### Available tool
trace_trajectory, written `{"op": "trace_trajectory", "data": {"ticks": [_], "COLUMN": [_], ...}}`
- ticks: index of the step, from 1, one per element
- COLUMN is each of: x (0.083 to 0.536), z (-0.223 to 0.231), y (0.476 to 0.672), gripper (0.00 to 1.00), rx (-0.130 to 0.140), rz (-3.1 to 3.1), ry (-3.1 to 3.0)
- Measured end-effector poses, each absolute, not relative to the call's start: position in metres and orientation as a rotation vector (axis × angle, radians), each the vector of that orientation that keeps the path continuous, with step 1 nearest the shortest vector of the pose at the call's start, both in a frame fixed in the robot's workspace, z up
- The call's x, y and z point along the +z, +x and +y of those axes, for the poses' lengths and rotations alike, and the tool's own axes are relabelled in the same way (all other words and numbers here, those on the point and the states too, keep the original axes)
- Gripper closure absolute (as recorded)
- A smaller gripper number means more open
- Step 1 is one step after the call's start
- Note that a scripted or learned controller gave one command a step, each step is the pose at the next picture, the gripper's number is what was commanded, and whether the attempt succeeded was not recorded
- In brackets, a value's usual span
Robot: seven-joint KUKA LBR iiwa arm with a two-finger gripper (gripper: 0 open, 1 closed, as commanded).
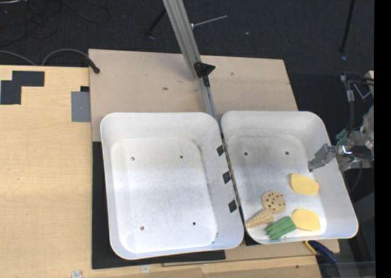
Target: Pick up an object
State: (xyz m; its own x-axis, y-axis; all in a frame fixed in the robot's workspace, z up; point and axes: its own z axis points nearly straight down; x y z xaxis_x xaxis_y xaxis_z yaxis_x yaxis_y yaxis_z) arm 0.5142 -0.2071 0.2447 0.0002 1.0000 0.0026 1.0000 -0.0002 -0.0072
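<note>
The right white bin [269,125] holds several small objects near its front right corner. Two yellow pieces lie there, one [303,184] further back and one [306,219] nearer the front. A round tan cookie [273,201], a beige cone [259,217] and a green piece [280,228] sit just left of them. My gripper [320,157] reaches in over the bin's right rim, above and slightly right of the rear yellow piece. I see nothing held in it.
The left white bin [122,130] sits beside the right one, with black clips [224,176] along the shared edge. A slanted aluminium bar [183,29] rises behind the bins. A wooden table [43,167] lies to the left.
</note>
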Motion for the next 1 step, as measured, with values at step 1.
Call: {"op": "trace_trajectory", "data": {"ticks": [1], "x": [0.2469], "z": [-0.2074], "y": [0.5150], "gripper": [0.00], "rx": [0.001], "rz": [-2.218], "ry": [-2.221]}}
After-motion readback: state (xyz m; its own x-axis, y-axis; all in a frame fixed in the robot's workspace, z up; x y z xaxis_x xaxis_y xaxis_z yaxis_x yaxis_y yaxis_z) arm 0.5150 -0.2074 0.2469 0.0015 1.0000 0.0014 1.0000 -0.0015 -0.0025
